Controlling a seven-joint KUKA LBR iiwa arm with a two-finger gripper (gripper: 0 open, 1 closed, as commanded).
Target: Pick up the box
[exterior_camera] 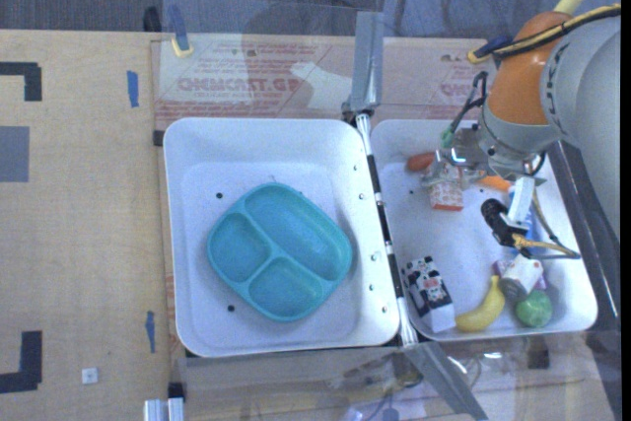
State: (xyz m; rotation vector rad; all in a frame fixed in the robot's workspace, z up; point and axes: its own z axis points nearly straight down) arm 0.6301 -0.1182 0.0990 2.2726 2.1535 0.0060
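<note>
The box [430, 292], a small carton printed in black and white, lies flat by the front left wall of the right bin [577, 242], close to a banana [482, 310]. It looks light, stiff and smooth-sided, best pinched across its narrow width. The tool [455, 163] hovers well apart at the bin's back over an orange-and-white packet [446, 195]; its state I cannot tell.
</note>
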